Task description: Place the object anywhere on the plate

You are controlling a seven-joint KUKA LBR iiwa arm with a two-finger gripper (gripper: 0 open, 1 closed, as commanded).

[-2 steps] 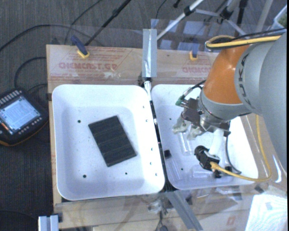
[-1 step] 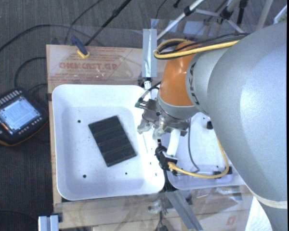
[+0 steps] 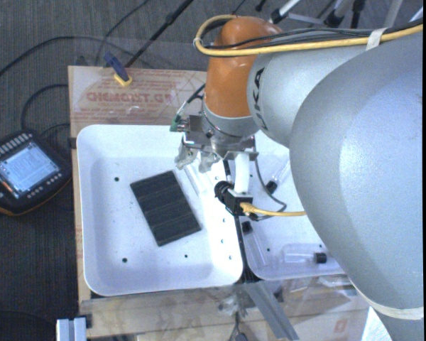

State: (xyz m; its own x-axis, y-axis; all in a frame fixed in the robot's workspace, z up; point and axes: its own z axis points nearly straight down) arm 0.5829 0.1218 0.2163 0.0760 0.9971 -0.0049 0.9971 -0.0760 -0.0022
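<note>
The plate (image 3: 165,207) is a dark ridged rectangle lying flat at a slant in the middle of the left white bin (image 3: 106,261). My gripper (image 3: 194,160) hangs just beyond the plate's upper right corner, close to the bin floor. Its two pale fingers (image 3: 182,158) stand apart, and I see nothing between them. A small clear object with a dark end (image 3: 302,254) lies in the right bin (image 3: 270,265), partly under the arm.
The big grey arm (image 3: 355,155) covers most of the right bin. A yellow cable (image 3: 270,212) loops below the wrist. A handheld pendant (image 3: 23,170) lies on the floor to the left. A wooden board (image 3: 135,98) lies behind the bins.
</note>
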